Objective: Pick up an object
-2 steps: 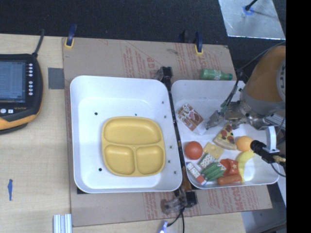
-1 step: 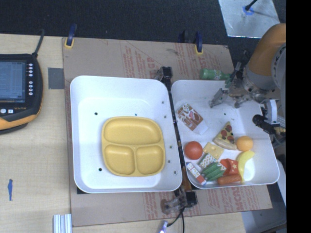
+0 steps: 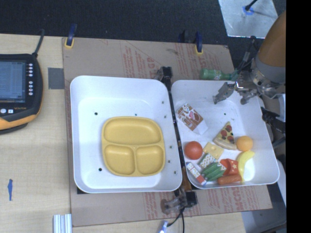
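Evidently poised to choose, the gripper (image 3: 235,94) hovers splayed and empty over the right bin (image 3: 272,178) — toy food (image 3: 218,157) heaped below.

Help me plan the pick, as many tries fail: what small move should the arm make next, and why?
Probably lower the gripper toward the pizza slice. The gripper sits over bare floor at the far end of the right bin, while the toys cluster at its near end, the slice among the closest.
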Available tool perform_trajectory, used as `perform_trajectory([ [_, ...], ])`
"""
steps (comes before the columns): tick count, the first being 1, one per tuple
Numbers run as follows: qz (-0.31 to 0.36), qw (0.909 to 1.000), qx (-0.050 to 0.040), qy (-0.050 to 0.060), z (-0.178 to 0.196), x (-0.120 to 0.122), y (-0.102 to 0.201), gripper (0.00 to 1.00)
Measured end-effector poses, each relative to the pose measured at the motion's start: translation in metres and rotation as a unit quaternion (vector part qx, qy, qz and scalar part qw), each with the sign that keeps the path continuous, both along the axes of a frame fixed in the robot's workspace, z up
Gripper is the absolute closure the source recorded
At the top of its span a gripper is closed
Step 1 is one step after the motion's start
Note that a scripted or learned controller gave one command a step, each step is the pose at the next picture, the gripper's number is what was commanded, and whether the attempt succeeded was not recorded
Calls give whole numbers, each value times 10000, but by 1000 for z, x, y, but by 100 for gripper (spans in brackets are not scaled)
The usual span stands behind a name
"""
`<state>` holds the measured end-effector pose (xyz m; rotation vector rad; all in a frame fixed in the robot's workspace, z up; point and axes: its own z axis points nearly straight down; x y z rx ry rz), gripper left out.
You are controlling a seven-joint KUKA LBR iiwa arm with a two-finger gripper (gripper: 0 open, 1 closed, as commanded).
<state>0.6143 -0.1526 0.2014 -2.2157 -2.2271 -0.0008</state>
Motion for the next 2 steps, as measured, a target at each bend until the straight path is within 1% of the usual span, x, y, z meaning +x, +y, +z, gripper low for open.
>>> perform_trajectory([
  [1, -5, 10000, -6, 22, -31, -45, -20, 0],
  [2, 0, 10000, -2, 26, -111, -75, -20, 0],
])
